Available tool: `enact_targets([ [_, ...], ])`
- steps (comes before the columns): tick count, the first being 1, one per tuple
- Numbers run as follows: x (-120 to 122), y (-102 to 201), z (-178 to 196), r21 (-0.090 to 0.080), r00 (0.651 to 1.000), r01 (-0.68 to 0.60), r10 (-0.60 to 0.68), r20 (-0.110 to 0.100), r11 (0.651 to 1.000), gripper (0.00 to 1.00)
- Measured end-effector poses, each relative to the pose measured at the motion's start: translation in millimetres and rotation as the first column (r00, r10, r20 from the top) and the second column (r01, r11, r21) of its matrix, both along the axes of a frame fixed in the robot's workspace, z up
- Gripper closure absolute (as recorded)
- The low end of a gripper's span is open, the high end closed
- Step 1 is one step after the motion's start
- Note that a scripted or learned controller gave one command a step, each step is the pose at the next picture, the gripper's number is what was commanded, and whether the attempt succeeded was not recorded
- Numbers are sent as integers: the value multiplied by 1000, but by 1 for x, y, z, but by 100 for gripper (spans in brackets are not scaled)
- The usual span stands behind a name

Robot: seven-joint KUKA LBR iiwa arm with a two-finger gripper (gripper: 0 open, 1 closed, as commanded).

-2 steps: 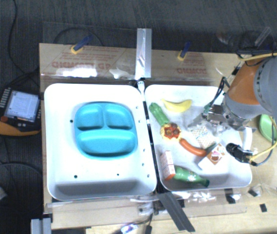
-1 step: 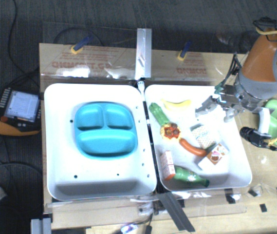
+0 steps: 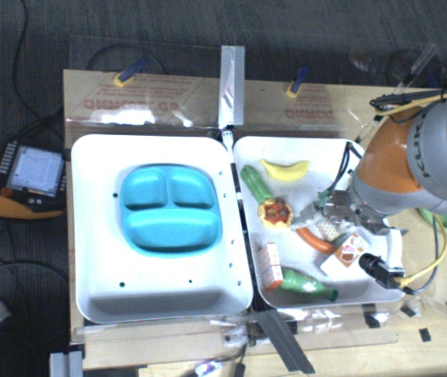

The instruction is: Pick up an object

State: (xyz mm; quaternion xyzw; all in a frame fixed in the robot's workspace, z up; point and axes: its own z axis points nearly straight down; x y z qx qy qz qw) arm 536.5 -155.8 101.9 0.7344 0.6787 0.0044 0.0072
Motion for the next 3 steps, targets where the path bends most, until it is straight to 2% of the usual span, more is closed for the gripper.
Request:
enact_targets([
  [1,1,17,-5,-12,1000,-1,1,13,1000,0],
  [2,18,7,-7,1,999,-52,52,-1,999,0],
  [3,40,15,-6,-6,994,-107,107,1,994,0],
])
